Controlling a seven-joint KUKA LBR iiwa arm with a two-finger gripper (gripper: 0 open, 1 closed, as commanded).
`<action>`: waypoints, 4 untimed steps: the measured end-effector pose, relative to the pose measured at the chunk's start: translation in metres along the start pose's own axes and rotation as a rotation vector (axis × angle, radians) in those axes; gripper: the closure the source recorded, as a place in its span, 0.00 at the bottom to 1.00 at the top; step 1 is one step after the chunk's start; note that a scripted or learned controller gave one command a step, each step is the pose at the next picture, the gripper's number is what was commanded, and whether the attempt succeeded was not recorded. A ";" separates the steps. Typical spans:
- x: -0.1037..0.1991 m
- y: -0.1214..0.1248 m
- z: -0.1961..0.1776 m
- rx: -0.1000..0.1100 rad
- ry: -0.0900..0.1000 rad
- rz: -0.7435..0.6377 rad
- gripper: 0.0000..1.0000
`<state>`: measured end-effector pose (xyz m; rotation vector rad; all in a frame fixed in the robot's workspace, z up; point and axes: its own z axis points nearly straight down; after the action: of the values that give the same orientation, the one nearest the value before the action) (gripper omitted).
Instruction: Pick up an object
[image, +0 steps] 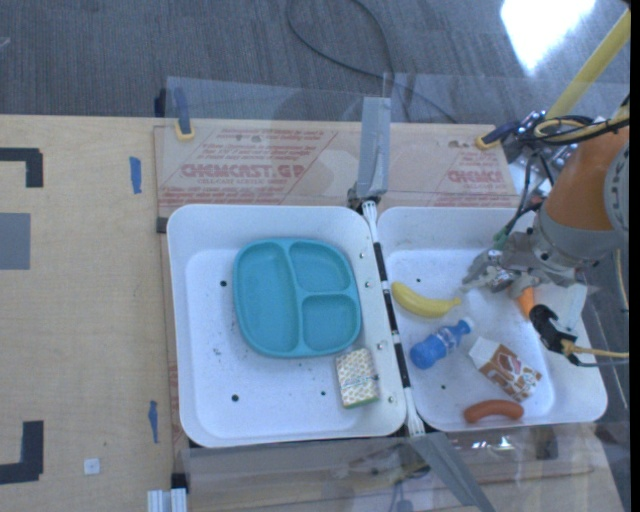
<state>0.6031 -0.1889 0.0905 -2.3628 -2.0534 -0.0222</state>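
Right bin (590, 395): pincer (483, 272), fingers apart and clamped on nothing, hovers just right of the banana (424, 300). Below lie a blue bottle (438, 344), a small carton (508, 368) and a sausage (493, 411). Left bin (200, 330): teal divided tray (296, 296), patterned sponge (357, 377).
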 end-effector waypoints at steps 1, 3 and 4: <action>-0.004 0.001 -0.009 -0.007 -0.011 0.002 1.00; 0.006 0.021 0.001 0.013 -0.003 -0.022 0.00; 0.002 0.024 -0.010 -0.004 -0.016 -0.024 1.00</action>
<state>0.6267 -0.1900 0.1005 -2.3482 -2.0913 -0.0076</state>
